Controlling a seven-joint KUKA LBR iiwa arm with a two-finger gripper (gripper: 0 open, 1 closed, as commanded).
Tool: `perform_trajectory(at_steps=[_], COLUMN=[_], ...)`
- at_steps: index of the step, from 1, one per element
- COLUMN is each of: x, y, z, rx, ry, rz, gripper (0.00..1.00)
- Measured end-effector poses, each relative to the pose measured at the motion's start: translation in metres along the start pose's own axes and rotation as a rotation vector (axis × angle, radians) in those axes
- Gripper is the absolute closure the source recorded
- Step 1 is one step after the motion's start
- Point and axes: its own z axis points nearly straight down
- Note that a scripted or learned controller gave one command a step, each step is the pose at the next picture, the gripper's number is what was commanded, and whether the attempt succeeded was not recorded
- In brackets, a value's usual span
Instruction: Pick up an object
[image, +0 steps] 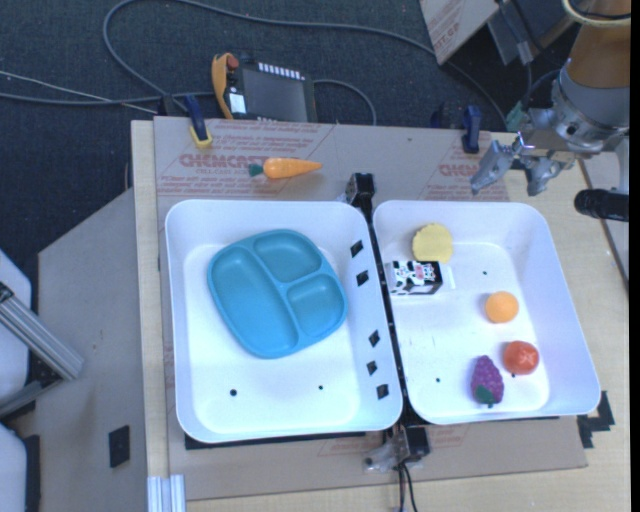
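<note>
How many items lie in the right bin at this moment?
5: yellow piece at the far end, cow-print box just below it, orange mid-bin, tomato and purple grapes near the front. None seem hidden.

the kuka arm reaches in at the upper right of the camera view, its orange band showing at the very top edge above the grey wrist. the gripper points down and toward the left, its two grey fingers spread apart with a clear gap between them (nothing sits in that gap). it hangs just past the far rim of the right bin, wrist tilted slightly.
</note>
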Motion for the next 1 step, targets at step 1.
perform_trajectory(at_steps=[1], x=[0.0004], y=[0.0019], z=[-0.0069], rx=[-0.012], ry=[-0.002], rz=[-0.002], gripper=[0.0])
